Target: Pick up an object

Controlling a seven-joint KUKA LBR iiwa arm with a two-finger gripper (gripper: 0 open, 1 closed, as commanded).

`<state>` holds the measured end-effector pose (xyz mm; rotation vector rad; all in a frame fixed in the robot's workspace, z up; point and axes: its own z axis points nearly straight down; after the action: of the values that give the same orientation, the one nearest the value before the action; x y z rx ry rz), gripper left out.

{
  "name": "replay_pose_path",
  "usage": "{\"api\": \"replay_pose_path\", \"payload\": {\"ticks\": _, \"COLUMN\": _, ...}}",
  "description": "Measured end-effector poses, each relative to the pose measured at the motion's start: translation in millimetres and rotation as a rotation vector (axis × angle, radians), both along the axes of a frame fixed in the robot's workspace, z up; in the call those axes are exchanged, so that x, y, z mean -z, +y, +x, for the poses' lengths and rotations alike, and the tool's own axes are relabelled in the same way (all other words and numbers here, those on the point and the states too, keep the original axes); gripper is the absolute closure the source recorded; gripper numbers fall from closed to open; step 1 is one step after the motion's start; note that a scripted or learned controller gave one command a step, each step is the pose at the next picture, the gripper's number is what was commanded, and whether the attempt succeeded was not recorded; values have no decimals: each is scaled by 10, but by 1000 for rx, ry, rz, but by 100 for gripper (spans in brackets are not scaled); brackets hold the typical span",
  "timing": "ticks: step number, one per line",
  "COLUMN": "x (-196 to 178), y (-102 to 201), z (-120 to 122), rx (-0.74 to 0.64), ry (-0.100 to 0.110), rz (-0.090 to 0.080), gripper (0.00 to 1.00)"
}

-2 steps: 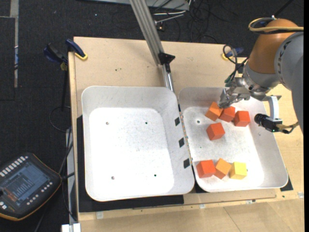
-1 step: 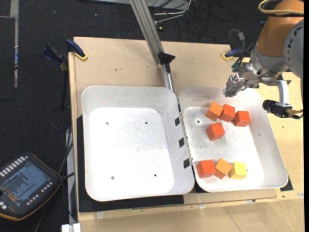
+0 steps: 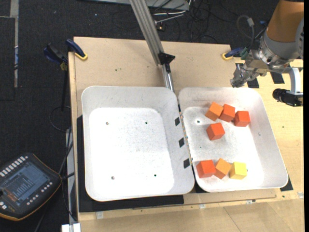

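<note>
The right bin (image 3: 270,144) holds several small cubes. Near its far side lie an orange cube (image 3: 214,111), a red-orange cube (image 3: 227,113) and a red cube (image 3: 242,118), with another red cube (image 3: 215,131) just in front of them. Along the near side sit a red cube (image 3: 206,168), an orange cube (image 3: 223,167) and a yellow cube (image 3: 238,170). My gripper (image 3: 240,81) hangs over the bin's far rim, above and behind the cubes, with nothing seen between its fingers.
The left bin (image 3: 91,129) stands beside the right one. A slanted metal pole (image 3: 147,23) comes down to the gap between the bins at the back. Blue-and-yellow clamps (image 3: 72,47) sit at the bench's far corners. A teach pendant (image 3: 24,182) lies at the lower left.
</note>
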<state>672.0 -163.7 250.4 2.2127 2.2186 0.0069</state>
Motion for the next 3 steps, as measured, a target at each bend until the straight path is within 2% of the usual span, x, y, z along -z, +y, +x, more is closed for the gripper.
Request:
{"api": "replay_pose_path", "payload": {"ticks": 1, "x": 43, "y": 421, "z": -121, "rx": -3, "ry": 10, "rz": 3, "gripper": 100}}
{"api": "replay_pose_path", "payload": {"ticks": 2, "x": -37, "y": 899, "z": -346, "rx": -4, "ry": 10, "rz": 4, "gripper": 100}}
{"api": "replay_pose_path", "payload": {"ticks": 3, "x": 115, "y": 1384, "z": -522, "rx": -4, "ry": 13, "rz": 4, "gripper": 100}}
